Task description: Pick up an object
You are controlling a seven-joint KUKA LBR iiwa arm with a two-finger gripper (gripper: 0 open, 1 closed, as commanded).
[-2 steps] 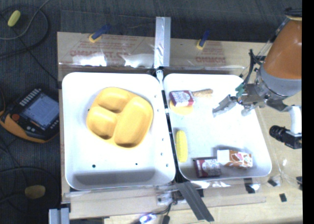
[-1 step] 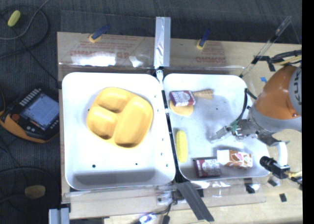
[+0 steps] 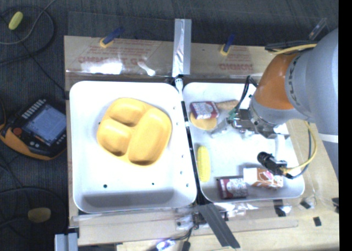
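Observation:
My gripper (image 3: 240,118) hangs low over the upper middle of the right bin (image 3: 297,189), below the orange band of the arm (image 3: 278,87). Just left of it lie a red-labelled packet (image 3: 203,110) on a round yellow item (image 3: 204,123) and a pale tan piece (image 3: 225,105). A small yellow corn cob (image 3: 203,163) rests by the bin's left wall. At the bin's front edge sit a dark brown packet (image 3: 232,187) and a white and red packet (image 3: 264,178). A big yellow lumpy object (image 3: 133,130) lies in the left bin (image 3: 88,189).
A black cable end (image 3: 270,161) from the arm dangles over the right bin's lower right. A divider rail (image 3: 187,134) separates the bins. A handheld pendant (image 3: 38,129) lies on the floor at the left, off the bench.

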